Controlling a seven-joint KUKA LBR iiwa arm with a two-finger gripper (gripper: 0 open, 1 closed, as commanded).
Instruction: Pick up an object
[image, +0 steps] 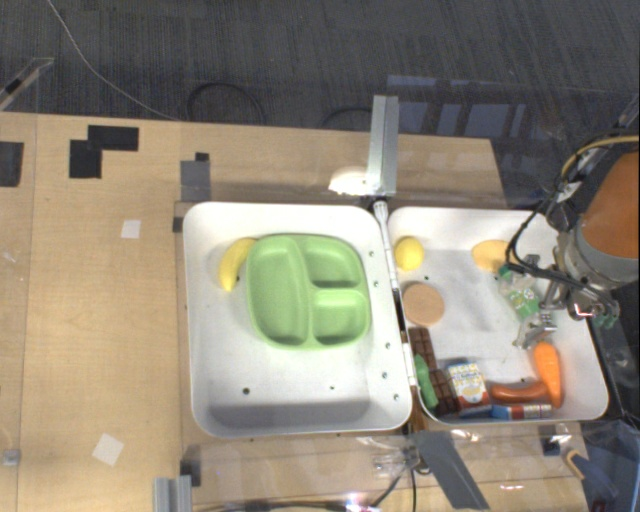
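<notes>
Tray (300, 290), glossy green, compartmented; banana (234, 262), curved

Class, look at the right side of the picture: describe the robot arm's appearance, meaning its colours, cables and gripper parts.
The arm is grey with a broad orange band above the wrist. Black cables loop beside it. Its gripper is small, silvery metal.

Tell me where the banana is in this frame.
The banana lies in the left bin of the camera view, near its upper left corner, tucked against the left edge of the green divided tray.
</notes>
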